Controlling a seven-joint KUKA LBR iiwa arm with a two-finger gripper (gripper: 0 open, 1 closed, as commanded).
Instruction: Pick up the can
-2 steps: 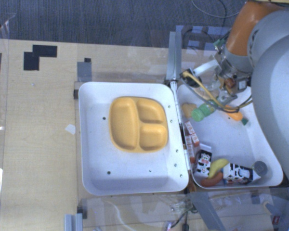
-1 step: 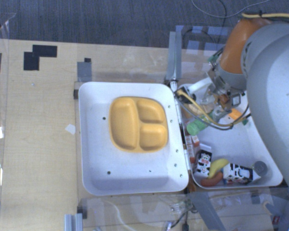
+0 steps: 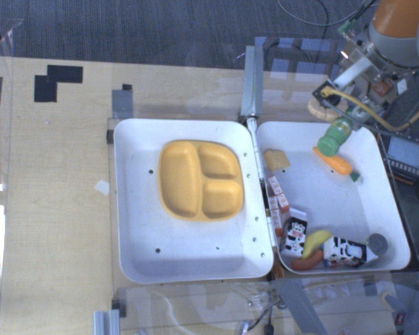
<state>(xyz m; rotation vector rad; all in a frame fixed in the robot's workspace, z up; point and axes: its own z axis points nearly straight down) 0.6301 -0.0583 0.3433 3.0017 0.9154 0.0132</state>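
Note:
A small grey can (image 3: 377, 243) stands in the front right corner of the right bin (image 3: 377, 187). My gripper (image 3: 347, 114) hangs over that bin's back edge, far behind the can, below the orange-banded wrist. A green cylinder-shaped thing with a pale top (image 3: 332, 139) lies tilted directly under the gripper. Whether it is gripped or only lying in the bin is not visible. An orange carrot (image 3: 336, 164) lies just in front of it.
The left bin (image 3: 136, 208) holds a yellow divided plate (image 3: 199, 180). Along the right bin's left and front sides lie a tan cracker (image 3: 276, 160), small cartons (image 3: 276, 195), a banana (image 3: 315, 239) and a black-and-white carton (image 3: 346, 252) beside the can.

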